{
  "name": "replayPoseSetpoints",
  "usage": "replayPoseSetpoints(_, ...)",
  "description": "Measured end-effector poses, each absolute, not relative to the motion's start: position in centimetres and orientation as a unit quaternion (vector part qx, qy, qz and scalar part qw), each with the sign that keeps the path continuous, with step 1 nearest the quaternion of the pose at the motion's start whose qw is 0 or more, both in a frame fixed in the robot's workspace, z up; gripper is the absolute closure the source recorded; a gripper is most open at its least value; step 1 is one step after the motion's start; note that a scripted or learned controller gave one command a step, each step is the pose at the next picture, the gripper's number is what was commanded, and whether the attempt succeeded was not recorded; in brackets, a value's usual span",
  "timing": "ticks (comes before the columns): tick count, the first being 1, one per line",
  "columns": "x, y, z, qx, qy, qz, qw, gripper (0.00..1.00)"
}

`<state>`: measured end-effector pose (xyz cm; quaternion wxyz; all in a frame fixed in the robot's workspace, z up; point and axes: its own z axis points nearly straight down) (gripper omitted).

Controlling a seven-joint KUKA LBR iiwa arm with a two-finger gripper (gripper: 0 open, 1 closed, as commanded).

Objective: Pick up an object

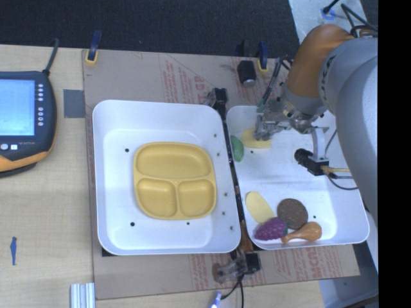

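My gripper [262, 132] is low in the far left corner of the right bin [347, 235], right above a pale yellow piece [258, 142] that is partly hidden under it. A green piece [237, 148] lies against the bin's left wall, just left of the gripper. At the near end of that bin lie a yellow oval [258, 205], a brown round cookie [292, 212], a purple grape bunch [271, 228] and a tan drumstick [303, 233], well apart from the gripper.
The left bin [109, 172] holds a yellow divided plate [174, 179]. A tablet-like pendant [22, 117] lies on the bench at far left. The arm's grey body [350, 95] overhangs the right bin's far right side.
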<state>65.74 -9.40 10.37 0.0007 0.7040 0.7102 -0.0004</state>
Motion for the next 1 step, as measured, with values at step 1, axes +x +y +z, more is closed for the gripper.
replayPoseSetpoints(1,65.73,-9.40,10.36,0.704,0.710,-0.0006,0.000,0.00)
